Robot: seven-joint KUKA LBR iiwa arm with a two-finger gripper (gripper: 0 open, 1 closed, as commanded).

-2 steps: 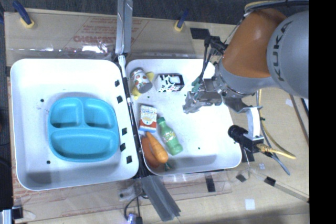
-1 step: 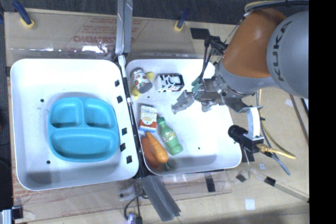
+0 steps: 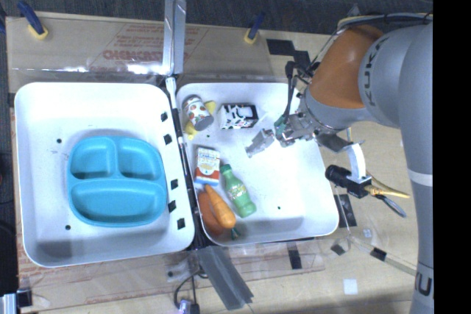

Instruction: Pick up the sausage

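Arm point(image 3: 383, 77): grey, orange band above the wrist, reaching in from the right over the right bin's upper right part.
Gripper point(image 3: 259, 142): over bare bin floor right of the cow-print pack; whether its jaws are apart or closed, cannot tell.
Right bin point(image 3: 294, 220): white, shallow; holds all the loose items, grouped along its left side.
Sausage point(image 3: 215, 208): orange-brown, lying in the lower left corner of the right bin, just beside the green bottle, well apart from the gripper.
Green bottle point(image 3: 238, 191): on its side, right of the sausage.
Carton point(image 3: 207, 164): small, above the sausage.
Can point(image 3: 196, 112): upper left corner.
Cow-print pack point(image 3: 238, 116): right of the can.
Left bin point(image 3: 37, 129): holds a blue tray point(image 3: 116, 182) with compartments.
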